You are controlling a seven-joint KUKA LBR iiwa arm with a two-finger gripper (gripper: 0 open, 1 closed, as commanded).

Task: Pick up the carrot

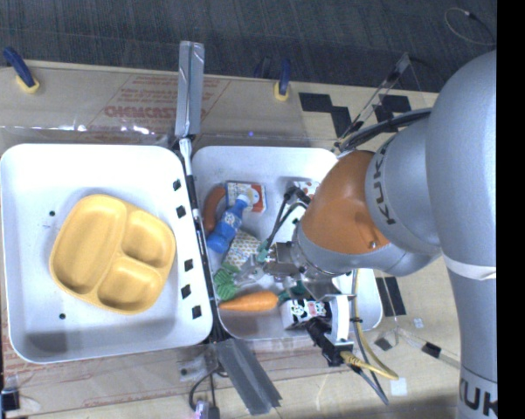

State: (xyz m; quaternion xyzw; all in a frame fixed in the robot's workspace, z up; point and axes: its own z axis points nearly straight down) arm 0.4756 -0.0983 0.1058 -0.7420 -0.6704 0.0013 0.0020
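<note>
The carrot point(250, 302) is orange with a green leafy top and lies flat near the front edge of the right bin point(271, 157). My gripper point(279, 276) hangs low over the bin just above and to the right of the carrot. The wrist and arm cover most of the gripper. Nothing shows between the gripper and the carrot that tells a hold.
A yellow three-compartment plate point(112, 251) fills the left bin point(17, 260). In the right bin lie a blue bottle point(227, 225), a brown oval item point(213, 206), a small orange-and-white packet point(247, 195) and a patterned pouch point(242, 250). My arm covers the bin's right half.
</note>
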